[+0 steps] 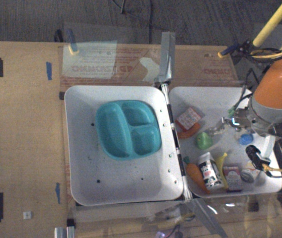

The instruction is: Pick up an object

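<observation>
The right bin [220,94] holds several small objects. A red and white packet [189,117] lies on an orange item [189,131] near the bin's left wall. Close to the middle sits a green object [204,141], with a small blue object [246,139] to its right. Along the front lie a carrot [195,175], a white printed bottle [209,171], a yellow banana [222,163] and a small box [232,175]. My gripper [219,128] hangs low over the bin's middle, just right of and above the green object, with nothing visibly held.
The left bin [81,172] holds a teal divided plate [128,129]. A metal divider rail [173,138] runs between the bins. The arm's grey wrist and orange band [275,89] cover the right bin's right edge. Cables and a yellow pole [275,18] stand at the back right.
</observation>
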`<move>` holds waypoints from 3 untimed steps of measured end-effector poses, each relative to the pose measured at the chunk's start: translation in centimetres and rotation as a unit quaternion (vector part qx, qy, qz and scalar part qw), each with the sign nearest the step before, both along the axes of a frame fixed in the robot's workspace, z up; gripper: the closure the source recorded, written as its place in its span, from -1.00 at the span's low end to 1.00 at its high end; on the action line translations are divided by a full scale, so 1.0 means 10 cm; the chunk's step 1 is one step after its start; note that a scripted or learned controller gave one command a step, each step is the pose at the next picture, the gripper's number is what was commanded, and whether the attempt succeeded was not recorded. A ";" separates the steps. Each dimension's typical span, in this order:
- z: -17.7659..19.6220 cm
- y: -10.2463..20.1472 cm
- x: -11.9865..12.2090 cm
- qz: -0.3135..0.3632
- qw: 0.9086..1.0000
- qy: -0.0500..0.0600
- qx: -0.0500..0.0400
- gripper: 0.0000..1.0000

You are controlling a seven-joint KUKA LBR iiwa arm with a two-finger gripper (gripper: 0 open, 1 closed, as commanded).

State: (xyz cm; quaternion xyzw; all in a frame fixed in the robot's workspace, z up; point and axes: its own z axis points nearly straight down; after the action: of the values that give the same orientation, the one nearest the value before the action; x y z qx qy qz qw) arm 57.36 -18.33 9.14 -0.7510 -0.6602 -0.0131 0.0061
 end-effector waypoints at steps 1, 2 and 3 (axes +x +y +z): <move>0.10 -0.11 -0.02 -0.004 1.000 -0.001 -0.010 1.00; 1.04 0.15 -0.11 -0.020 1.000 0.006 -0.014 1.00; 1.04 0.15 -0.11 -0.020 1.000 0.006 -0.014 -1.00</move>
State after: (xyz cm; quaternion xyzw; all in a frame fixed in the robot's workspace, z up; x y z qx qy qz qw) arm 56.22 -16.84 19.53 -0.7643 -0.6448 -0.0001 -0.0006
